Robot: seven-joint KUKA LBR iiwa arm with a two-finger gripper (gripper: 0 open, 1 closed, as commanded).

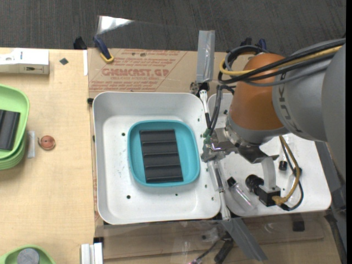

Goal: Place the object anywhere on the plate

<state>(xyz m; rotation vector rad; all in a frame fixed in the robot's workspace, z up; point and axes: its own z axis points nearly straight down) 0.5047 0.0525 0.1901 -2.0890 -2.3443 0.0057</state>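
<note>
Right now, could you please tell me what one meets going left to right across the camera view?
Green tray → small reddish disc → teal plate holding the black ridged block → robot arm.

arm (313, 81): grey, in from right | wrist (256, 100): orange band, bent downward | tool (242, 161): points down

We see a bulky grey arm (322, 100), smooth and rounded, with a glossy, dome-like orange band (254, 89). Just beside the orange band the grey shell bears dark lettering (280, 100). Above the orange band a bundle of yellow and black cables (275, 64) arcs across, and below it sits a grey wrist ring (250, 133)
</note>
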